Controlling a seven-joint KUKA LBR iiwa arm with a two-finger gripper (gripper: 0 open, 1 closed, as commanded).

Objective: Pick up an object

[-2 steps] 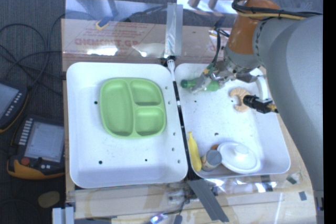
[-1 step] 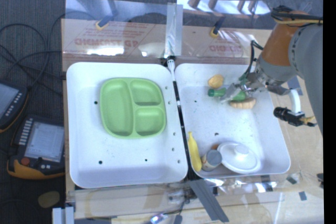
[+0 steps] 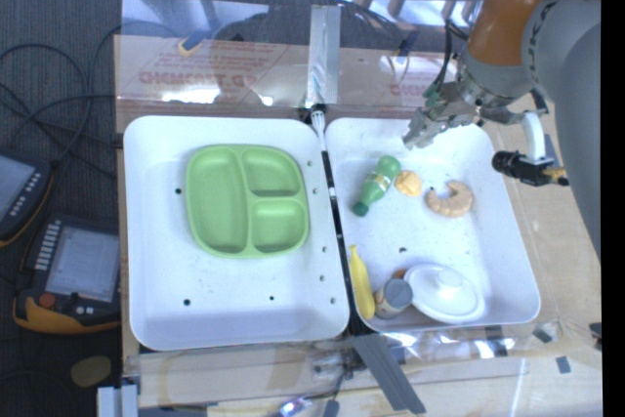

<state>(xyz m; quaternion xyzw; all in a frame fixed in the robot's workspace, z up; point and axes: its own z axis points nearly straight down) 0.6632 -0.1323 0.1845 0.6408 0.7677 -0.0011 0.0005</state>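
Note:
My gripper [image 3: 422, 134] hangs over the far edge of the right bin [image 3: 508, 210], its fingertips pointing down and left with nothing seen between them. Just below and left of it a green bottle [image 3: 376, 184] lies tilted. Beside the bottle sits a small yellow-orange piece [image 3: 409, 183], and to the right a curled shrimp-like toy [image 3: 450, 199]. At the bin's near side lie a yellow banana [image 3: 360, 280], a grey can [image 3: 395, 297] and a white lidded dish [image 3: 445, 292].
The left bin [image 3: 156, 308] holds a green divided plate [image 3: 248, 200]. A ridge between the bins runs down the middle. Clear plastic panels stand behind both bins. Cables and a pendant lie on the floor at the left.

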